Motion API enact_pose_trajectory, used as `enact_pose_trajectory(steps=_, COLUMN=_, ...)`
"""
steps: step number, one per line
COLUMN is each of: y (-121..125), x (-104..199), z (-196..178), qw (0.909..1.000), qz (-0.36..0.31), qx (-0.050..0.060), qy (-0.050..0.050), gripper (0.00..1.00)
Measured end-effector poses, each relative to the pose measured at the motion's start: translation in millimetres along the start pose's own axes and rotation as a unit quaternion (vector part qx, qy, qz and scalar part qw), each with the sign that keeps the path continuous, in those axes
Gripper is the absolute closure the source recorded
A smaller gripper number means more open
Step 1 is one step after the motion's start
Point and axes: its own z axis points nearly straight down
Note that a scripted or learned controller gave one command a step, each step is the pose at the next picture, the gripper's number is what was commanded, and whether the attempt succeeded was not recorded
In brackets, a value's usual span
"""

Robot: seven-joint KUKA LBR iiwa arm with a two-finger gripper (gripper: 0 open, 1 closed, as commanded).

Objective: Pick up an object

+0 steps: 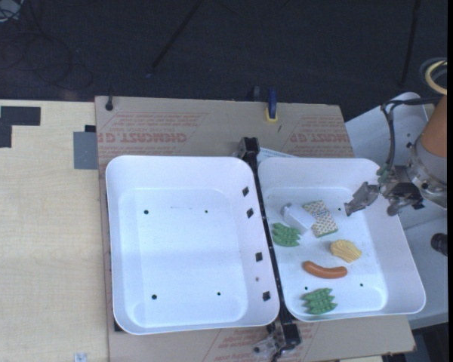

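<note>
Right now the pincer [379, 200] hangs above the right edge of the right bin [396, 296], its two fingers spread apart with nothing between them, so it is released and empty. Any of the small things in that bin could serve as the object to pick. A hot-dog-shaped toy [325, 269] lies near the middle of the bin floor, a yellow piece [346, 250] sits just beyond it to the right, and a checkered wafer-like block [320, 217] lies farther back, touching or nearly touching a pale grey block [294, 216].

Probably the yellow piece or the checkered block is the easiest reach, being nearest the pincer. To do the step well, the arm should centre over one item, turn the fingers across its narrow side, and come straight down until the fingers straddle it before closing.

Two green leafy pieces also lie there: one [286, 235] close against the left wall, the other [318, 302] near the front wall. Both walls would likely crowd a finger. The grey block beside the checkered one could get nudged or caught along with it. The left bin [121, 202] sits alongside on the worktop [38, 240].
</note>
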Motion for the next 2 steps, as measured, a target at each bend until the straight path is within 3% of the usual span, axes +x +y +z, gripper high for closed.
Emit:
enact_pose_trajectory(steps=1, y=89, x=-14, z=-135, qw=0.9999, qz=-0.003, qx=-0.011, qy=-0.004, gripper=0.00)
enact_pose_trajectory(steps=2, y=-9, x=-36, z=-37, qw=1.0000, qz=0.000, qx=0.003, qy=0.001, gripper=0.00)
